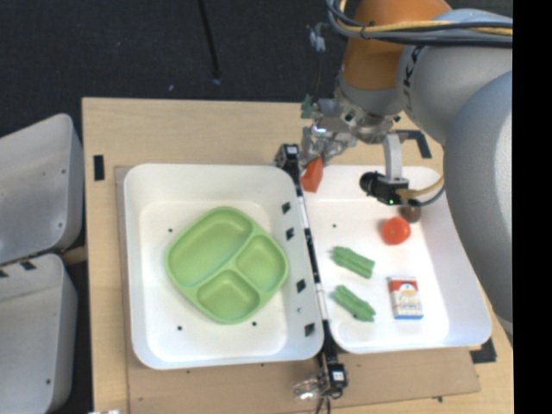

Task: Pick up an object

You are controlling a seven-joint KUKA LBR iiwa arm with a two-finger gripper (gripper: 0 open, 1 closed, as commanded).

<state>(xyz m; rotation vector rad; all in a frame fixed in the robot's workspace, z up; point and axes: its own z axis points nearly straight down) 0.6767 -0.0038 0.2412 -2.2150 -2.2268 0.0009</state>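
My claw (312, 164) hangs over the far left corner of the right bin (457, 317), its fingers closed on an orange-red piece (311, 175) — that piece sits right at the divider between the two bins. Nearer in the right bin lie a red tomato (396, 230), two green pods (353, 261) (354, 303) and a small box (404, 297). The left bin (142, 335) holds a green divided plate (227, 263).

Two bins (155, 352) (457, 313); one plate (226, 264); two green pieces (353, 261) (354, 303) (alike).
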